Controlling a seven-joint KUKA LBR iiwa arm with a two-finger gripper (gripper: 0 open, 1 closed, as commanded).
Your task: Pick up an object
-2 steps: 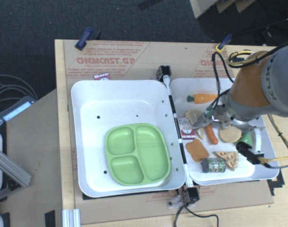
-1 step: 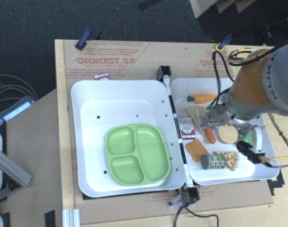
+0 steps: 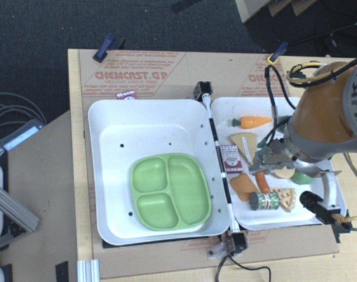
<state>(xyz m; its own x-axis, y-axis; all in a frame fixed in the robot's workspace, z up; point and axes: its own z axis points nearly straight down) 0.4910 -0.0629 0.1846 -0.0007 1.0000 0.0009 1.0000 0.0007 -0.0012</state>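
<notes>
Heads up: grey-and-orange arm's jaws (image 3: 266, 162) low in right-hand shallow white bin (image 3: 246, 216), over small orange sausage-shaped piece (image 3: 262, 183) and tan wedge (image 3: 246, 144). Can't tell if clenched or released. Nothing visibly lifted; your pick not yet done. Green three-compartment tray (image 3: 169, 190) sits in left bin.

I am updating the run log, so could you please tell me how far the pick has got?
Done: the arm has reached over the right bin, its gripper down among the toy food beside the cheese wedge. In hand: nothing visibly lifted; the carrot and can lie in the bin. Left: grasp and lift an object.
</notes>
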